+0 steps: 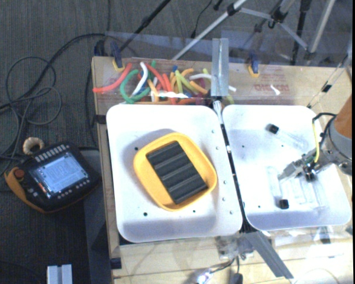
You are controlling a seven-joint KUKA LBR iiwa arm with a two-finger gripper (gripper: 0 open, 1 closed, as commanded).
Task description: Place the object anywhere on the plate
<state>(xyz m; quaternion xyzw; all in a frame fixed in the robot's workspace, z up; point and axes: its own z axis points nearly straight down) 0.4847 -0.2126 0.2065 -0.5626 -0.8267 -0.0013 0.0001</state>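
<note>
A yellow plate (145, 182) lies tilted in the middle of the left bin (125, 218). A dark grey ridged block (177, 171) rests flat on the plate and covers most of its centre. My gripper (306, 170) hangs over the right side of the right bin (254, 158), far from the plate, with a yellow cable looping above it. Nothing can be made out in its grasp.
In the right bin lie two small black pieces (272, 128) (282, 203) and clear plastic items (296, 191) under the gripper. Coloured cables (160, 83) are piled behind the left bin. A metal post (220, 70) stands between the bins at the back. A teach pendant (50, 176) lies on the floor to the left.
</note>
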